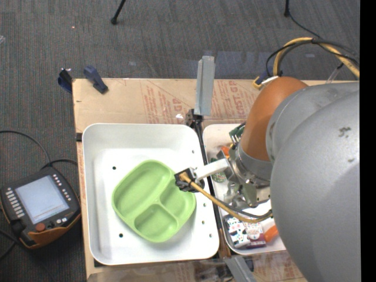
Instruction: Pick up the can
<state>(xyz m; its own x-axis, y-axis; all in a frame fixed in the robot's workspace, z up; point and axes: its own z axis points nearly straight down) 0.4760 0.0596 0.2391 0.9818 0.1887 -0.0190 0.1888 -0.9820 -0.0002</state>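
Soft overhead light is spread evenly, with faint shadows thrown. The white bin (100, 151) at 9 o'clock is rendered bright, the carpet (176, 34) at 12 o'clock dim; detail is soft.

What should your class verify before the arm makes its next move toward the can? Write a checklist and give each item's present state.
1. Position of the can known: cannot tell; the arm covers most of the right bin.
2. Hand over the right bin: ok.
3. Anything held by the hand: cannot tell.
4. Green plate out of the way, flat in the left bin: ok.
5. Space near the hand free of clutter: not ok; a patterned packet and an orange item lie close by.
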